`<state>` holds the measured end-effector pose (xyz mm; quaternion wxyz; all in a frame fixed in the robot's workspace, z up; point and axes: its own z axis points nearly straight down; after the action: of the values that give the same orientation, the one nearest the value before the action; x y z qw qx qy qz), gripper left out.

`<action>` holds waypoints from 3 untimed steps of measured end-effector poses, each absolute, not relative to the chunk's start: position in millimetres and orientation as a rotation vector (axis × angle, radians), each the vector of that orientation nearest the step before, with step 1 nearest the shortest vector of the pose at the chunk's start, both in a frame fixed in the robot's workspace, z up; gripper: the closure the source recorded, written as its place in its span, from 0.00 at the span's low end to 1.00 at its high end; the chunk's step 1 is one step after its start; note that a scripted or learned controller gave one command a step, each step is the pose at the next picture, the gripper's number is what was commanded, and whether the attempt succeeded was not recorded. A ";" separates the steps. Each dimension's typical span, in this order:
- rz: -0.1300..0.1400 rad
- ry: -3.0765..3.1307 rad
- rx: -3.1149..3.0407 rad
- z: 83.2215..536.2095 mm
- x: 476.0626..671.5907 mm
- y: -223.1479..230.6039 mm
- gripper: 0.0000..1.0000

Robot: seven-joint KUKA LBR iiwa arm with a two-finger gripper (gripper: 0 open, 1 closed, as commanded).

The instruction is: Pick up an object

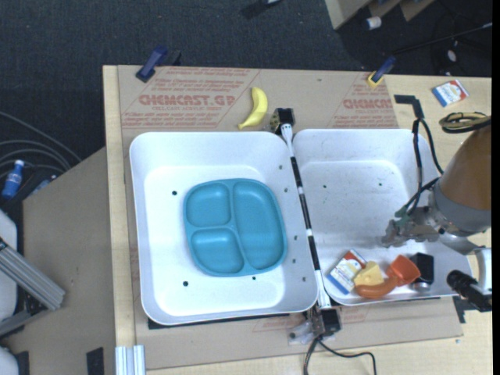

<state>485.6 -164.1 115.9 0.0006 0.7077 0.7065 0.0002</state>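
The objects available for picking lie clustered in the near corner of the right bin (351, 151), against its front wall. The cluster comprises a small white and red packet (346, 270), a yellow block (372, 274), an orange curved piece (375, 290) lying under the block, an orange-red cup-like item (404, 268) and a small black object (425, 266). The items touch or overlap one another, so no single piece stands free; the orange curved piece has its long axis roughly parallel to the front wall. The gripper (405, 230) hangs just behind this cluster (toward the middle of the bin), below the grey arm (469, 186) with its orange band. Nothing appears between the fingers, and whether they are spread or pressed together cannot be told at this resolution. The left bin (156, 155) holds a blue divided plate (234, 226), lying flat near its centre, well apart from the cluster. On the bench behind the bins a yellow banana (254, 108) lies beside a black fitting (283, 118).
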 end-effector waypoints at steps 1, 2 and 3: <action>0.001 2.221 2.221 203.8 479.6 -162.9 1.00; 0.001 2.222 2.219 237.6 516.4 -135.1 1.00; 0.001 2.221 2.219 262.1 507.3 -115.8 1.00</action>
<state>507.3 -115.8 262.1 0.0007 0.7068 0.7074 0.0003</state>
